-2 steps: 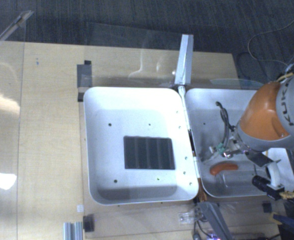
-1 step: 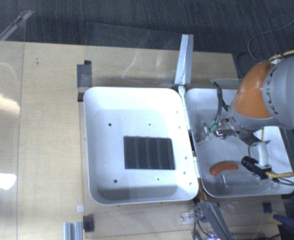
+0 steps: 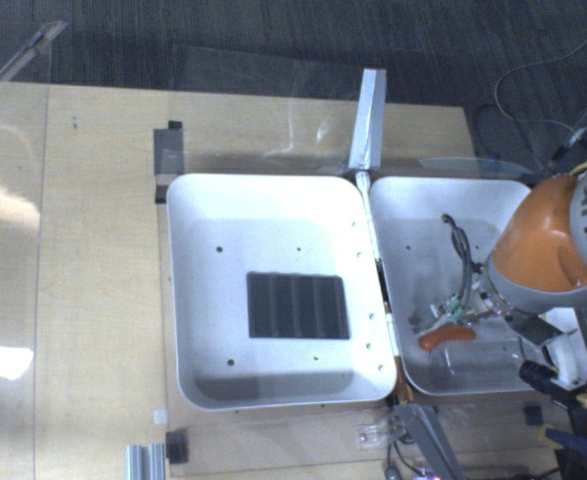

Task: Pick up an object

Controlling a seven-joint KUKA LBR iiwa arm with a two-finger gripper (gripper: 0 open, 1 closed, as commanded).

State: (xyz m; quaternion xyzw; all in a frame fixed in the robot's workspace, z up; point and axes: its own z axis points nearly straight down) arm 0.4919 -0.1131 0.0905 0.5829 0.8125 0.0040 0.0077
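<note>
While jaws [image 3: 460,313] hover, orange object [image 3: 445,338] lies below.

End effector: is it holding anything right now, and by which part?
Cannot be told. The end effector sits low over an orange object in the right bin.

this looks like a robotics lab. a wooden bench [image 3: 83,298] carries two white bins [image 3: 273,208] fixed side by side behind clear panels, with loose cables [image 3: 533,68] on dark carpet [image 3: 223,8] and an industrial arm [image 3: 553,243].
</note>
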